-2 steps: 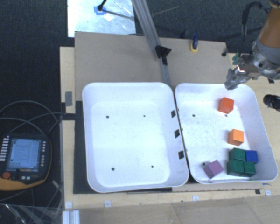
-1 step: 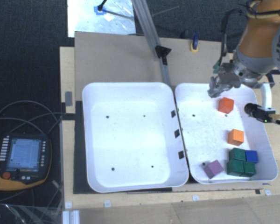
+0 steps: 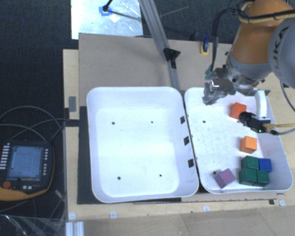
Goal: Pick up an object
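So, biggest first: the arm point(image 3: 265, 33) comes in from the right and hangs over the far part of the right bin point(image 3: 201, 132). The left bin point(image 3: 132, 146) is beside it, touching along the middle edge. The gripper point(image 3: 211, 95) sits low at the far-left area of the right bin, above bare floor; nothing is seen between its tips, and I cannot tell if it is released or clenched, the view is too blurred there.

Objects to pick are all in the right bin. The green blocks point(image 3: 250, 170) with a blue block point(image 3: 264, 164) are packed together in the near-right corner, touching each other. An orange block point(image 3: 238, 110) lies at the far right, just beside the gripper's body. A second orange block point(image 3: 248, 144) is approx. in the middle right. A purple block point(image 3: 225, 177) lies near the front, tilted.

Risks, in my judgement: if it closes where it is now, it grabs only air. Going for the green/blue cluster, the tips may not fit between neighbours and may push them vs. the wall. The tilted purple one can slip out.
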Robot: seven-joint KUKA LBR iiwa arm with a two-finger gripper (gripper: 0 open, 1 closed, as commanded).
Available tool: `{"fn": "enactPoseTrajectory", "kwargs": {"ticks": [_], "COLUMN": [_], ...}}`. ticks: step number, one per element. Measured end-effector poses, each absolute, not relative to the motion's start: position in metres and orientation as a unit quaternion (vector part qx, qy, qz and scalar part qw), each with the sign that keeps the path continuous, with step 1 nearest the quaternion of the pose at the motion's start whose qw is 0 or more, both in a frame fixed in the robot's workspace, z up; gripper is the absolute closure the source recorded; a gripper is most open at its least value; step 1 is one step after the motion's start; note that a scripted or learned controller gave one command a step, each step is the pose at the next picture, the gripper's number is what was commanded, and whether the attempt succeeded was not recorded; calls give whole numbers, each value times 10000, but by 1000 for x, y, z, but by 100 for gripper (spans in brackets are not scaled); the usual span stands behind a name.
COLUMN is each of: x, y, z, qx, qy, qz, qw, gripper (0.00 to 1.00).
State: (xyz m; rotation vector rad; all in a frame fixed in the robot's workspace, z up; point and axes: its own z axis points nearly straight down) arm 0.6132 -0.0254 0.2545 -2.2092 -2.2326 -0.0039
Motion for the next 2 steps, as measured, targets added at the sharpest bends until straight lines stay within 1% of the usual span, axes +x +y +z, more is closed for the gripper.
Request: {"fn": "enactPoseTrajectory", "kwargs": {"ticks": [1, 2], "x": [597, 582], "y": [15, 68], "z": [245, 250], "qx": [-7041, -7031], "qy": [-7101, -7111], "qz": [-6, -14], "qw": [8, 10], "gripper": [100, 100]}}
